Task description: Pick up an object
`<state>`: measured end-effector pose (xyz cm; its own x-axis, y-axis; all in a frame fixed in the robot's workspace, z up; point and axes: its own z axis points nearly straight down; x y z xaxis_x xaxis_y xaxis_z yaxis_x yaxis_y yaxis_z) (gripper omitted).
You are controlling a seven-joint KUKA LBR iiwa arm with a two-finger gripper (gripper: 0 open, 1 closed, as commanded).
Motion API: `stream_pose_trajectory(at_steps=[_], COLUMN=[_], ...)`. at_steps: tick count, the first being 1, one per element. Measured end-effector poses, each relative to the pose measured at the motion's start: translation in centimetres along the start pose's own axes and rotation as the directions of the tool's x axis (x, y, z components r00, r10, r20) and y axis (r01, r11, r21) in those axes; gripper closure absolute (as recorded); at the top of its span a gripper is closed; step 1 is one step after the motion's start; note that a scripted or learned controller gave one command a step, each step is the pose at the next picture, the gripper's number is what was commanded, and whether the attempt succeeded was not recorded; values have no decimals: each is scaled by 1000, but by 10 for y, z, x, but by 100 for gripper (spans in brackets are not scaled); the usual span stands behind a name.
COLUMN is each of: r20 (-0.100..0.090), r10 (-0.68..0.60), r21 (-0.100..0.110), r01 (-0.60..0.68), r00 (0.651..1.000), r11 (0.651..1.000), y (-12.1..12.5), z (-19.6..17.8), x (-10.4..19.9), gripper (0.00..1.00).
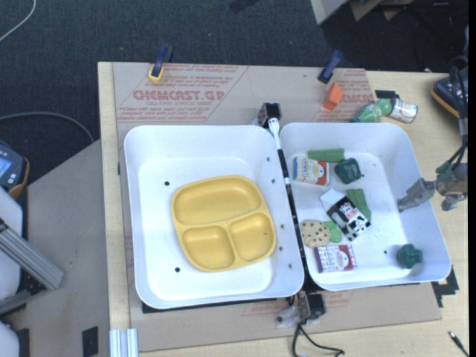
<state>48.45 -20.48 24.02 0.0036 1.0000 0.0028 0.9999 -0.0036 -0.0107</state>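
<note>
The gripper (425,194) reaches in from the right edge of the frame and sits low over the right rim of the right bin (387,136); its grey fingers look parted with nothing between them, so it is released and holds no object. The things to pick lie in that right bin. Near its upper left stands a small white carton (310,170) with a red and blue label, and just above it lies a flat green piece (326,155). To the right of the carton is a dark green rounded toy (347,171). In the middle of the bin a black and white toy (348,216) lies against a green block (358,198), with a white card (332,198) just to its upper left. Lower left in the bin sits a chocolate-chip cookie (314,233), touching a small light green piece (333,233), and below them lies a red and white packet (335,258). A separate dark green lump (408,256) rests near the bin's lower right corner, apart from the rest and below the gripper. The left bin (141,199) holds a yellow divided tray (223,221) at its middle. On the surface (223,95) above the right bin are an orange block (334,95) and a green and white bottle (384,110).
</note>
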Motion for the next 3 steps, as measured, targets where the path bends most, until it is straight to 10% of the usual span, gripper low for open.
stream_pose_trajectory(at_steps=[3], r20=[-1], r10=[-4], r21=[-4], r01=[4], r00=[1000], r11=[1000], y=[10], z=[90], x=[6], gripper=[0])
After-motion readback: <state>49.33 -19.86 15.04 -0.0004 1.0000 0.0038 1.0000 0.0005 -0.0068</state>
